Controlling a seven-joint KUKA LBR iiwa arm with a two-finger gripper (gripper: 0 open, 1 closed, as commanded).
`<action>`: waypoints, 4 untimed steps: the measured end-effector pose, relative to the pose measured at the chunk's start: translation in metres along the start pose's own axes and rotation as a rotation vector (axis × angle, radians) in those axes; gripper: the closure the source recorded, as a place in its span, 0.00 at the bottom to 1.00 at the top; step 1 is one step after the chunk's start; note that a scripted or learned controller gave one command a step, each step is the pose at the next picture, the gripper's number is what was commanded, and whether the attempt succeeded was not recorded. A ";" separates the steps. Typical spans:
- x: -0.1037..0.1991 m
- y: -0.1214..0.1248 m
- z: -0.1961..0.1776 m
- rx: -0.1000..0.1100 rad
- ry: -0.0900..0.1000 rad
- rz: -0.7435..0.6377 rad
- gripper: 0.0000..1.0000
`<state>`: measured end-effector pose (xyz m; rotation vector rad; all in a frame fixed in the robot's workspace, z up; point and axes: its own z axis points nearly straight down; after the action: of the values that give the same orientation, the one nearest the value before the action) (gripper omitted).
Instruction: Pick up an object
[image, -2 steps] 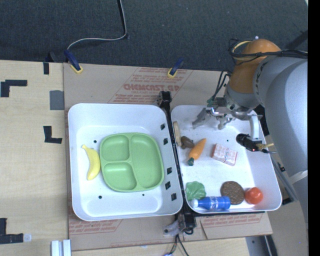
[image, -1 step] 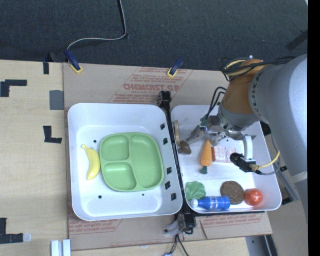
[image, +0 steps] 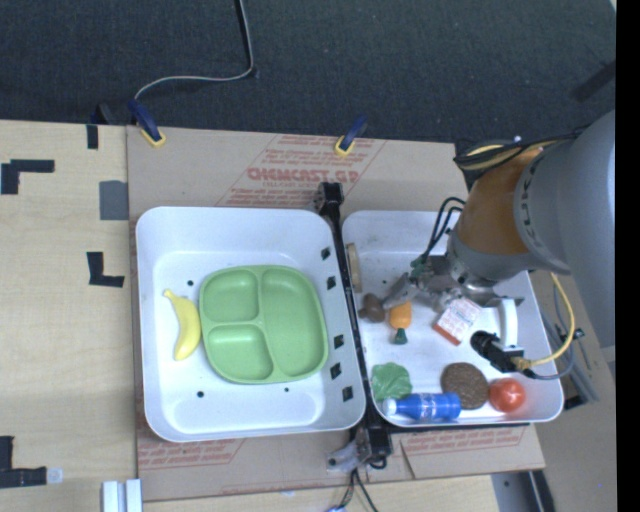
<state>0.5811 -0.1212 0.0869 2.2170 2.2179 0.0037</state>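
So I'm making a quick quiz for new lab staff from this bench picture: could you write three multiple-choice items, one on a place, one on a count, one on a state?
1. Where does the banana lie?
A. In the left bin, beside the green tray
B. In the right bin
C. On the cardboard outside both bins

2. How many compartments has the green tray?
A. Two
B. Three
C. Five

3. How is the blue bottle placed?
A. Standing upright
B. Lying on its side
C. Leaning on the arm

Answers: 1 A, the banana rests on the left bin floor at the tray's left edge. 2 B, two small sections above one wide one. 3 B, its length runs along the right bin floor near the front wall.
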 end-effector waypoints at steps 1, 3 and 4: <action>0.017 -0.095 -0.002 -0.009 -0.015 0.012 0.00; 0.018 -0.006 0.001 0.004 0.003 -0.001 0.00; 0.016 -0.006 -0.009 0.002 -0.001 0.000 1.00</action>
<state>0.5755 -0.1048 0.0958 2.2174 2.2183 0.0008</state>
